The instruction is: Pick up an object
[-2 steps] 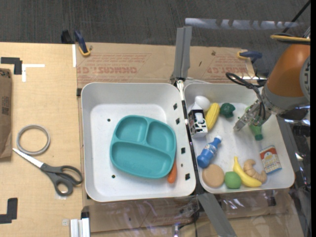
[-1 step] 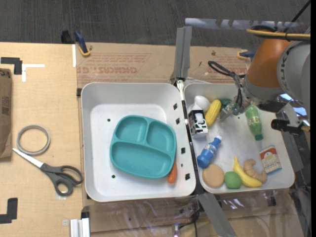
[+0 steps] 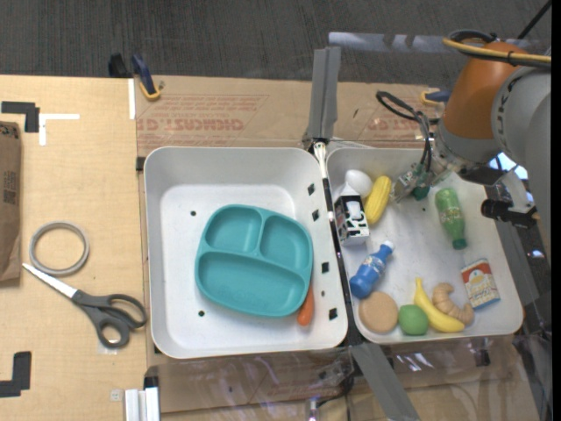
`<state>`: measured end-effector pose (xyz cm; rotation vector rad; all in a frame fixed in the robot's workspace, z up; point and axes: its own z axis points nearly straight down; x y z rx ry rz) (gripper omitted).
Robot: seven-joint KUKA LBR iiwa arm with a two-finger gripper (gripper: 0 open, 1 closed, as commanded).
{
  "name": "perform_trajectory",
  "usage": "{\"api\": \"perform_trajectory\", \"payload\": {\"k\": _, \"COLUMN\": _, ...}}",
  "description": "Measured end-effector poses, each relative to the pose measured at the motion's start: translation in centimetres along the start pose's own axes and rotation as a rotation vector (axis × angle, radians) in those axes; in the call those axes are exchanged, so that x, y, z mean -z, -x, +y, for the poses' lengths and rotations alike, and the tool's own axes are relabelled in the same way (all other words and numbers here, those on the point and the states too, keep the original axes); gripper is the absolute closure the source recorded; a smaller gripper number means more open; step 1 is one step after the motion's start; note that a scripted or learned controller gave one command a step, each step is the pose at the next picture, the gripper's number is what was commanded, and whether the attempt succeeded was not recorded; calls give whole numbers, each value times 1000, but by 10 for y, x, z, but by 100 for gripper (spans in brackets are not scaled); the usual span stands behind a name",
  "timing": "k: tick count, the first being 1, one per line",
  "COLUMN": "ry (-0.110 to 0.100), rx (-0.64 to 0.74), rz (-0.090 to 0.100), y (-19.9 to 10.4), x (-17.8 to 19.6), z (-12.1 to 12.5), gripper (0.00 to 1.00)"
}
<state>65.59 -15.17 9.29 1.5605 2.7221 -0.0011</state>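
My gripper (image 3: 419, 182) hangs in the right bin (image 3: 504, 323), low at its far end, between the corn cob (image 3: 378, 198) and the green bottle (image 3: 450, 217); whether my jaws are parted or clenched I cannot tell. Nothing visible sits between them. Taking the green bottle as my mark: the corn cob lies to its left, with the white bottle (image 3: 351, 209) beyond that against the bin's left wall. The blue bottle (image 3: 371, 270) lies below and left of it, the small carton (image 3: 479, 285) below it, the banana (image 3: 434, 310) below again. The left bin (image 3: 166, 235) holds a teal divided plate (image 3: 254, 261), far to the left
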Motion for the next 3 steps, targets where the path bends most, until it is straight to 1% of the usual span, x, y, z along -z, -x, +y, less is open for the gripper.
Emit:
{"api": "perform_trajectory", "payload": {"k": 1, "ry": 1, "rx": -125, "rz": -5, "y": -39, "x": 2, "z": 22, "gripper": 0}}
{"api": "perform_trajectory", "payload": {"k": 2, "ry": 0, "rx": 41, "rz": 0, "y": 34, "x": 0, "z": -30, "gripper": 0}}
{"api": "perform_trajectory", "payload": {"k": 3, "ry": 2, "rx": 44, "rz": -5, "y": 35, "x": 11, "z": -29, "gripper": 100}}
